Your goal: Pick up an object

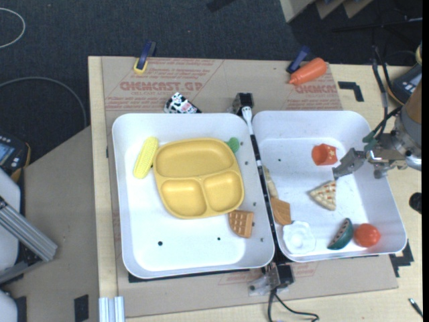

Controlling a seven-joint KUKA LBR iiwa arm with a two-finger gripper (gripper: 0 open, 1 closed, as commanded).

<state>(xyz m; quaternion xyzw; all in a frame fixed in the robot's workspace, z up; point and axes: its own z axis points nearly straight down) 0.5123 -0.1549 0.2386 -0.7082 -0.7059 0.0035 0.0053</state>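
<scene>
From above, the claw (365, 159) hangs open and holds nothing over the right bin (382, 200), between a red cube (324, 153) and a pizza slice (324, 194). The left bin (127, 200) holds a yellow tray (196, 176), corn (145, 157) and a waffle (241, 223).

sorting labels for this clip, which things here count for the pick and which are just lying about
For the job, in the right bin near the gripper:
red block
pizza slice
tomato
watermelon slice
cracker
white cup

Lying about:
yellow divided plate
corn cob
waffle
carrot, outside the bins
cow-patterned toy, outside the bins
</scene>
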